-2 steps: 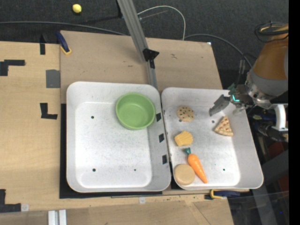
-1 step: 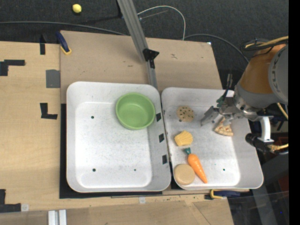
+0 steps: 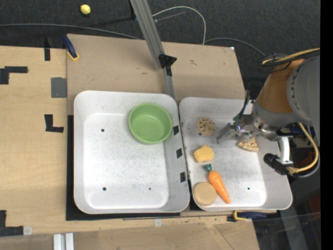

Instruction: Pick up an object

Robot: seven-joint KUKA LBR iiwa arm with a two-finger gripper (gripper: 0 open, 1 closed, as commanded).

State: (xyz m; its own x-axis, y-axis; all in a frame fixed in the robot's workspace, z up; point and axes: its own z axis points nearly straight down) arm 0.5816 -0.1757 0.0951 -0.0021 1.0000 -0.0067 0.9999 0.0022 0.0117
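Two fingers of the end effector (image 3: 232,133) spread wide beside the tan pastry (image 3: 249,145) near the right bin's (image 3: 270,199) far-right edge; closing off-centre could nudge it away

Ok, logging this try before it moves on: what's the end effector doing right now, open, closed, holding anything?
End effector: low in the right bin, beside the tan item; whether it is open or closed cannot be told, and nothing is visibly held.

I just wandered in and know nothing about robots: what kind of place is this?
Probably a robotics lab or test bench. A grey and orange arm reaches over two white bins, toy food like a carrot and a cookie lies in one, and cables trail across the floor.
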